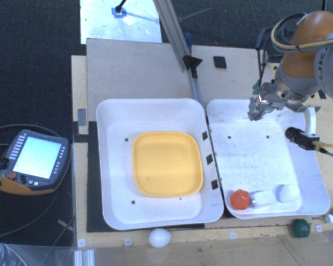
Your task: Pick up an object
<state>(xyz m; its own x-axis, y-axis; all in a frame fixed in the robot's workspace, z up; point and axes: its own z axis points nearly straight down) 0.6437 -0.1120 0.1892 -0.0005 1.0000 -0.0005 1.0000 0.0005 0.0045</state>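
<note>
The right bin (266, 148) holds an orange-red ball (240, 199), a small white block (262, 198) and a white egg-shaped thing (288, 193), all along its near edge. My gripper (257, 111) hangs over the far edge of that bin, well away from those objects. Its fingers are too small and dark to read. The left bin (116, 148) holds a yellow square plate (167, 163).
A white egg (160, 238) and a dark green ball (300, 228) lie on the bench in front of the bins. A teach pendant (30, 160) sits at the left. A metal pole (175, 24) slants across the back board.
</note>
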